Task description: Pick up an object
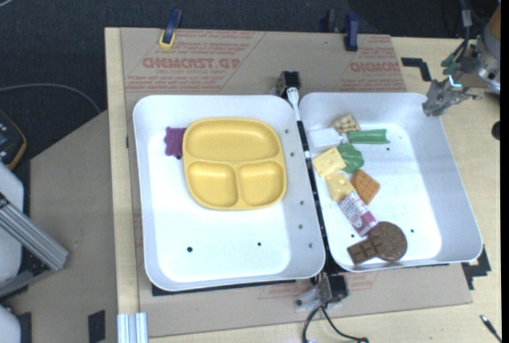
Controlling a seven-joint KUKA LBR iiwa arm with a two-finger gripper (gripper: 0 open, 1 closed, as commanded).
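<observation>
Several play-food pieces lie in the right bin (445, 174): a small cracker (346, 124) and a green bean-like piece (367, 137) near the back, a yellow cheese wedge (328, 162), a green leaf piece (350, 156), an orange cracker (366, 185), a pink wrapped bar (355, 212) and a round brown cookie (387, 241) with a chocolate piece (359, 252) at the front. My gripper (442, 101) hangs at the bin's back right corner, over its rim and apart from all the pieces. Nothing shows between its fingers.
The left bin (159, 206) holds a yellow three-compartment plate (235, 161) with a purple piece (173, 141) at its left side. A black clamp (289, 84) sits between the bins at the back. Blue and yellow clips (169, 29) hold the board's far edge.
</observation>
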